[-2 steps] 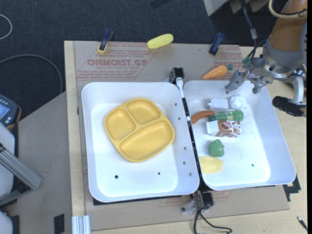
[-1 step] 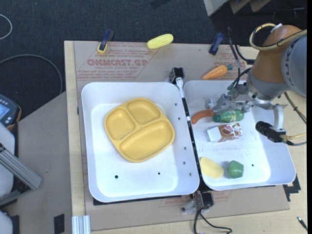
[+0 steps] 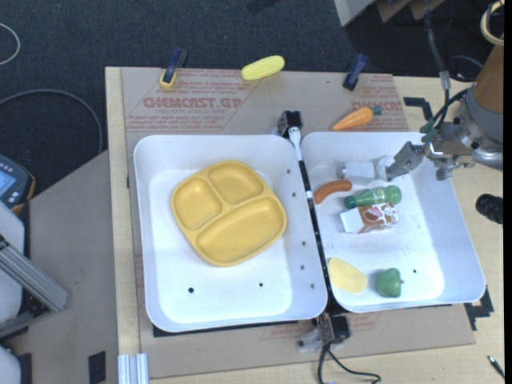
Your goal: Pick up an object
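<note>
Camera view: claw (image 3: 402, 161) above right bin (image 3: 448, 238), its opening impossible to tell.

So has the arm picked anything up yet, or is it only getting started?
Nothing looks picked up yet. The gripper sits low over the right bin, near its far side. The green bottle, sausage, packet, yellow piece and green pepper all lie in the bin. Grasping and lifting one remains.

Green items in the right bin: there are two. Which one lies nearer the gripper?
The green bottle, lying on its side just below the gripper. The other, a green pepper, sits far down at the bin's front edge beside a yellow piece.
</note>
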`<state>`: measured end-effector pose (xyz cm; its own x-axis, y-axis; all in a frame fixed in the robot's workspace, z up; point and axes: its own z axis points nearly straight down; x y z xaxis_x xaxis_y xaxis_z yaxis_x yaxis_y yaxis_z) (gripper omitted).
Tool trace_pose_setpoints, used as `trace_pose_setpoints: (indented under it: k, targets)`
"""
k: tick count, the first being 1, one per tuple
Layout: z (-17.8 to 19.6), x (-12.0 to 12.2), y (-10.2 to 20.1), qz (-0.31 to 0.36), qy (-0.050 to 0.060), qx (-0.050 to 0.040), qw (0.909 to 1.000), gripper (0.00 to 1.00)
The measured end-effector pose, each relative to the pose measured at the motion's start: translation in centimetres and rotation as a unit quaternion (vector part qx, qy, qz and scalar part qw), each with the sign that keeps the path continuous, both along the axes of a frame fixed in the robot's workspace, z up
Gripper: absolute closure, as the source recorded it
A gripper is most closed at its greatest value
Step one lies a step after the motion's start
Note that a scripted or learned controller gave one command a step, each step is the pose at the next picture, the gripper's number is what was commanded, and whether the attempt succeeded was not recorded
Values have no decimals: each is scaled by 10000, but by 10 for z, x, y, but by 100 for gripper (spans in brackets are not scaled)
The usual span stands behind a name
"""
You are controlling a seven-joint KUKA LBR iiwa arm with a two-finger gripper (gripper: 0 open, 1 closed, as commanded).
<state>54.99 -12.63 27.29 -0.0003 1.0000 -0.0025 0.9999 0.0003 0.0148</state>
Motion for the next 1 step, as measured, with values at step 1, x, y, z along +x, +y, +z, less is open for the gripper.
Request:
trace_pose_setpoints:
  k: [1]
  targets:
    - [-63,-14,50,20,112,30,9999,0]
